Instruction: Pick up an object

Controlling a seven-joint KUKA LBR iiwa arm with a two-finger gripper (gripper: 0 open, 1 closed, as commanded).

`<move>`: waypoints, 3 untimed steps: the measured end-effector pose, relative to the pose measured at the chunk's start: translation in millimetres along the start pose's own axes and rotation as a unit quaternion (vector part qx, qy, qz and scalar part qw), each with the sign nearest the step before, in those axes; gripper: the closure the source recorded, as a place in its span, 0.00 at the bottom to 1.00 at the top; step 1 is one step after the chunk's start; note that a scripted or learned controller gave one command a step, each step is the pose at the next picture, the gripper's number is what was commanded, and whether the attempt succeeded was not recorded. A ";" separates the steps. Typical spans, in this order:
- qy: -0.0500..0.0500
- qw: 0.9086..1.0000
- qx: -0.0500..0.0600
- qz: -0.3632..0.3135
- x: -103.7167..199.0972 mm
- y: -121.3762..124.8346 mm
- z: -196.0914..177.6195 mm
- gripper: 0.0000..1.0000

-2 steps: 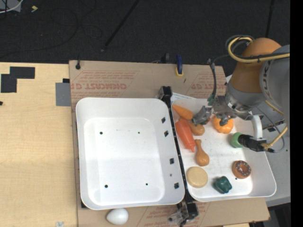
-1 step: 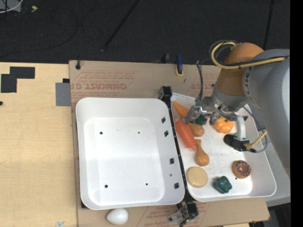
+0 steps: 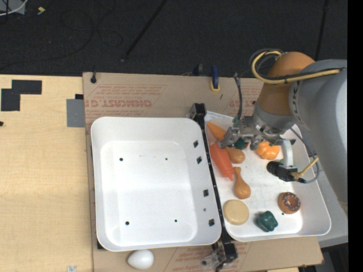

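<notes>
- Camera view: the hand (image 3: 241, 139) sits low over the right bin (image 3: 311, 226), toward its 11 o'clock corner; whether it is open or closed cannot be told.
- Just at its 7 o'clock lies a long orange carrot-like piece (image 3: 223, 161), with a small tan piece (image 3: 236, 156) beside it.
- At the hand's 3 o'clock rests an orange piece (image 3: 267, 149).
- Toward 6 o'clock in that bin lie a drumstick (image 3: 241, 185), a round bun (image 3: 235, 212), a green piece (image 3: 266, 221) and a doughnut (image 3: 288, 202).
- A white egg (image 3: 140, 259) lies on the bench (image 3: 39, 197), at 6 o'clock of the left bin (image 3: 102, 152).
</notes>
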State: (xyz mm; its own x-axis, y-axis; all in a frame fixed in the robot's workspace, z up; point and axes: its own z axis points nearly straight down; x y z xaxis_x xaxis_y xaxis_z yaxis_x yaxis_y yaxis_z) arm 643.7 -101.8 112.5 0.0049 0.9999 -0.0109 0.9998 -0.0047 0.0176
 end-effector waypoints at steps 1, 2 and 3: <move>-0.001 1.000 -0.002 0.000 1.9 2.1 1.6 0.00; 0.002 1.000 0.000 0.000 2.9 2.9 -10.4 1.00; 0.005 1.000 0.011 -0.002 2.7 -48.7 25.0 1.00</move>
State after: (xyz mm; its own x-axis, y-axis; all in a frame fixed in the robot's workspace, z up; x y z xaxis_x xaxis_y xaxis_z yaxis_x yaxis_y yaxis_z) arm 595.4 -99.2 86.6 0.0010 1.0000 -0.0001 1.0000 -0.0010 -0.0042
